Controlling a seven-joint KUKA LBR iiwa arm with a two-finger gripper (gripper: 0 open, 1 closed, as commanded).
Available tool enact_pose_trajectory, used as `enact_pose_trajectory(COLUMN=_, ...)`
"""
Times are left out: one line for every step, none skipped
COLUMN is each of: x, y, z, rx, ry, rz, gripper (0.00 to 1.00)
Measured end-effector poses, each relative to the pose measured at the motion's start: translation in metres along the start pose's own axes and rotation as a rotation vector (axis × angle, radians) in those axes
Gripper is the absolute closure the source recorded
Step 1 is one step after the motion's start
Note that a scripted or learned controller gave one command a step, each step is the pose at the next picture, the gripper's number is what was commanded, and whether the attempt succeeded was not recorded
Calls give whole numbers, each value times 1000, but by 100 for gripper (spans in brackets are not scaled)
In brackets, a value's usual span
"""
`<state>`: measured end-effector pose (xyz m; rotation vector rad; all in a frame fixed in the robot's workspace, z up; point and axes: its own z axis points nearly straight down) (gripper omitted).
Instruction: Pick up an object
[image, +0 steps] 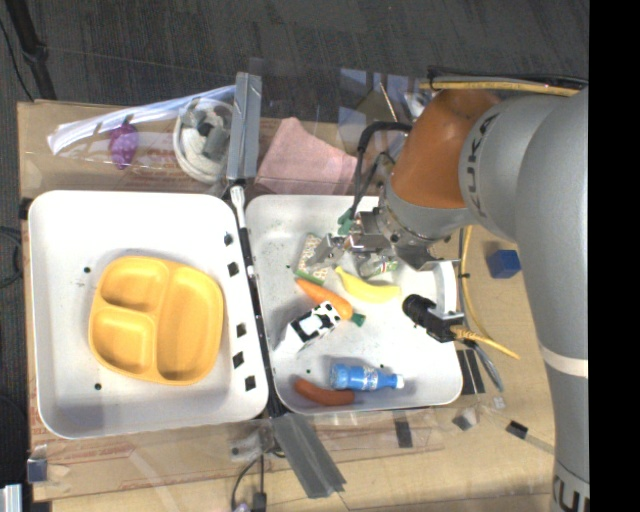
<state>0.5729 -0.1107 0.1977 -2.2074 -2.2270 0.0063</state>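
While my tool (362, 250) hangs low in the right bin (270, 225), just above the yellow banana (368, 290), I cannot tell if it is apart or together. Things I could pick lie close by: the banana, an orange carrot (325, 296) touching its left end, a black and white toy (315, 324), a blue bottle (362, 378) and a red sausage (322, 393). Because the banana and carrot lie so close, I think my tool could bump one, push both away and grab nothing.
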Motion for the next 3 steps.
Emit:
enact_pose_trajectory(x=-10, y=5, z=107, rx=-3, ry=-1, rz=-114, gripper=0)
enact_pose_trajectory(x=-10, y=4, z=98, rx=0, ry=-2, rz=-117, gripper=100)
enact_pose_trajectory(x=69, y=5, z=-22, rx=-5, ry=-1, rz=-96, gripper=100)
